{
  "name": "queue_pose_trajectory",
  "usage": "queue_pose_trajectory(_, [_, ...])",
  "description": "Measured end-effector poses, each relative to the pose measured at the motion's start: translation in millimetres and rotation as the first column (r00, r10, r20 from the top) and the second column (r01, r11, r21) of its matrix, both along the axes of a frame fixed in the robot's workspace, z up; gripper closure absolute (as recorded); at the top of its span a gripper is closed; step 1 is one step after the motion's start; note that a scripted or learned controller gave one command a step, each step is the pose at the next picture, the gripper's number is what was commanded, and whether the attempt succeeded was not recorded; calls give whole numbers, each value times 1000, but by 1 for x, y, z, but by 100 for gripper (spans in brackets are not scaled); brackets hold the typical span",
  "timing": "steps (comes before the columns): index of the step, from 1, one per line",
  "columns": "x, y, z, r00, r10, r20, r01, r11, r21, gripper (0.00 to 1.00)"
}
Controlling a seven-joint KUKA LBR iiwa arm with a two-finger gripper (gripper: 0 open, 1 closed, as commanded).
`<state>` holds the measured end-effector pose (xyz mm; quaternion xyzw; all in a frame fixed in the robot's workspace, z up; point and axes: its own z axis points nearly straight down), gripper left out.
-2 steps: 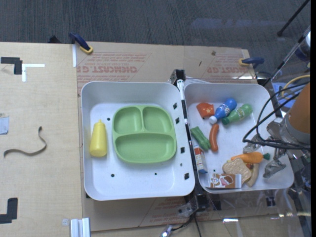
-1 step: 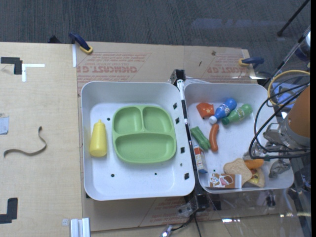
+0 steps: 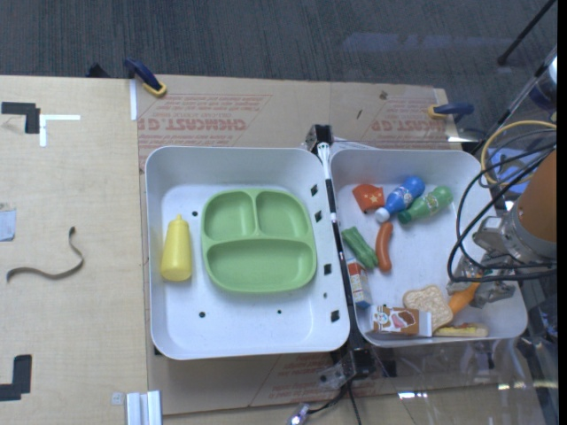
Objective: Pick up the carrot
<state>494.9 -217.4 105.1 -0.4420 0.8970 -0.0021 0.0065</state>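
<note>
The carrot (image 3: 461, 301) is a short orange piece lying near the front right corner of the right bin (image 3: 416, 268). Its right end runs under the gripper (image 3: 484, 285), which is low in the bin directly over that end. The grey wrist and looping cables hide the contact, so I cannot see whether the carrot is gripped. The carrot looks to be resting on the bin floor, beside a slice of bread (image 3: 428, 302).
Around the carrot lie a yellow item (image 3: 461, 330), a brown carton (image 3: 397, 320), a red sausage (image 3: 384, 246), a green vegetable (image 3: 359, 248), a blue bottle (image 3: 404, 195) and a green bottle (image 3: 429, 205). The left bin holds a green divided plate (image 3: 260, 240) and a yellow bottle (image 3: 176, 249).
</note>
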Motion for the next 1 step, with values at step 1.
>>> queue_pose_trajectory(1, [91,22,81,999,45,-6,-45,999,1,100])
